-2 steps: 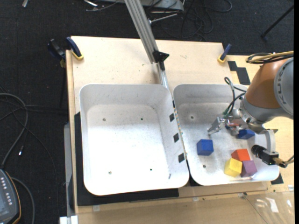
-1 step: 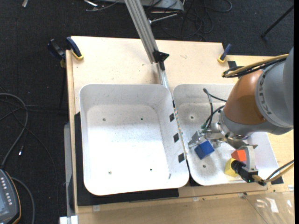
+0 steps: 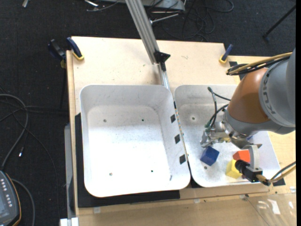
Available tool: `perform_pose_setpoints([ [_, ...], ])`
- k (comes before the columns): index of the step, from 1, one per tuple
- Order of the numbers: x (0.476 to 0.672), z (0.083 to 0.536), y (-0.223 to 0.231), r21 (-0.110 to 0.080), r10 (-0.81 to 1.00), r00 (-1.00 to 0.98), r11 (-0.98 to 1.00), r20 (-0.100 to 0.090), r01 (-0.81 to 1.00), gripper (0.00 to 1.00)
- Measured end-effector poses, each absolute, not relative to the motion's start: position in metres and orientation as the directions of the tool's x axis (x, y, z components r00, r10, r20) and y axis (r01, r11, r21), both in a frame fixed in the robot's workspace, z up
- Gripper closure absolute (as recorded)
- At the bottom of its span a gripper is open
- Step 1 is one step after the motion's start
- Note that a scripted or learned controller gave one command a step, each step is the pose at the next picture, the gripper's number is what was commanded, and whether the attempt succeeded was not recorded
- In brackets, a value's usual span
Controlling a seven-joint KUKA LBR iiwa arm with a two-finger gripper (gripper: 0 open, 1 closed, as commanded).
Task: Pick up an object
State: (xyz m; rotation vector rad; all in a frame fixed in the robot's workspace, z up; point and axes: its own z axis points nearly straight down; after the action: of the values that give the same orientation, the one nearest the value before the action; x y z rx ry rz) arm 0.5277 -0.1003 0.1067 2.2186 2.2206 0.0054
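Blue block (image 3: 209, 156): small cube, sat tilted on the floor of the right bin (image 3: 193, 108), toward its near left part
Yellow block (image 3: 232, 169): small, lay in the same bin near the front rim, to the right of the blue one, apart from it
Orange-red block (image 3: 241, 155): small, sat just behind the yellow one, seemingly touching it; partly hidden, so its full shape could not be told

Left bin (image 3: 94, 126): floor bare, wide open to me. Right bin (image 3: 193, 109): my wrist over its middle, blue block (image 3: 209, 156) just under my gripper (image 3: 210, 139), yellow block (image 3: 233, 169) and orange block (image 3: 242, 155) crowding near corner. Far left part of its floor free. Divider walls between bins stand in sideways path.
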Motion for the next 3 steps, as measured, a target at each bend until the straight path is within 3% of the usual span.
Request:
perform_pose_setpoints([
  [1,0.528,0.106,-0.1,0.004,1.0,0.0,0.0,0.001,1.0,0.0],
  [2,0.49,0.097,-0.103,0.006,1.0,0.002,-0.002,-0.002,1.0,0.0],
  [3,0.492,0.107,-0.102,0.007,1.0,0.0,0.0,-0.001,1.0,1.0],
])
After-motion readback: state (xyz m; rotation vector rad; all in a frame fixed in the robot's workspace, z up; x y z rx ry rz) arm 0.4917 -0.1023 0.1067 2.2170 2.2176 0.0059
